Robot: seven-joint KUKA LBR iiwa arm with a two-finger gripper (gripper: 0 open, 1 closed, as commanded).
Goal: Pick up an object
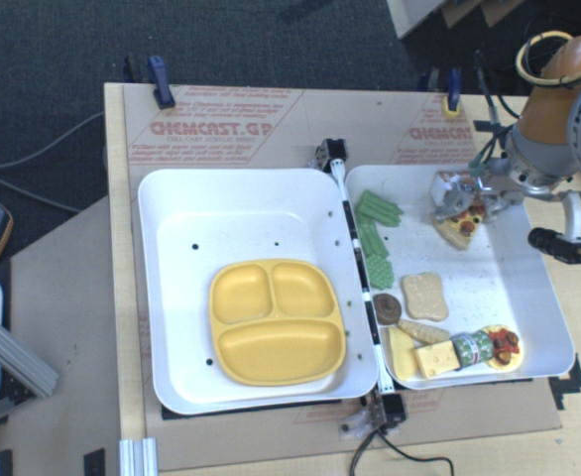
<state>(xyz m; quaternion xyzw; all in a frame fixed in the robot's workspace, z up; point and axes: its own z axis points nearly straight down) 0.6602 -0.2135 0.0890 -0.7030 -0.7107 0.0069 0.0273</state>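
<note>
Fingers [461, 209] sit low over a pizza slice [460, 228] at the far end of the right bin [543, 296]; whether they are spread or pinching it I cannot tell. Good practice: straddle the slice squarely, close firmly, then lift straight up.

Yellow divided plate [274, 321] in left bin [162, 266]; 2 blue clamps [159, 79] at bench's far edge

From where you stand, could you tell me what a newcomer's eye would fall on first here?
The yellow divided plate lies alone in the middle of the left bin. In the right bin, toy food crowds the near-left corner, with green pieces along the left wall. At the far side, the gripper sits over a small pizza slice.
</note>
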